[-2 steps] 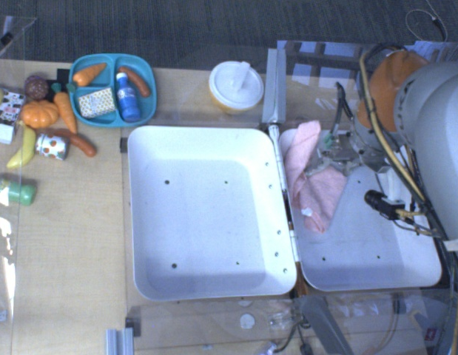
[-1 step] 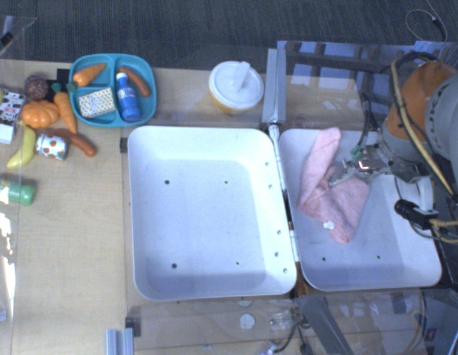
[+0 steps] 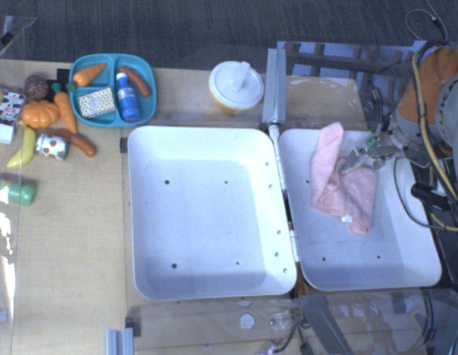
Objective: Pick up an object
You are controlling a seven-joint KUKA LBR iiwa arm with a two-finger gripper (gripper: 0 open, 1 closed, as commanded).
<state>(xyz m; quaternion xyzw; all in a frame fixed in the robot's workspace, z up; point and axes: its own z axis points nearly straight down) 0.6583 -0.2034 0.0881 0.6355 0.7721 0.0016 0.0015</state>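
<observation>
Right now the gripper (image 3: 359, 160) is hovering low over the right bin (image 3: 406, 265), its metal fingers reaching in from the right and lying against the upper right part of the pink cloth (image 3: 338, 180). Whether the jaws are spread or closed is something I cannot tell from this slanted view; the tips are blending into the folds, and no fabric is plainly showing between them, so I am not counting the cloth as held. The cloth is lying crumpled in the upper middle of that bin, its long axis running from the far wall down toward the near side, with a narrower strip at the top left and a wider bunched mass lower right. The relation that matters is this: the bulk of the cloth is lying to the left of and slightly below the jaws, so the fingers are sitting at its right edge rather than over its middle. A firmer pinch would probably call for a small shift leftward onto the thicker fold. The left bin (image 3: 206, 213) is sitting alongside, and on the worktop (image 3: 66, 272) beyond it a blue tray (image 3: 143, 72) of toy food and a white lidded cup (image 3: 237, 86) are standing well apart from the action.
</observation>
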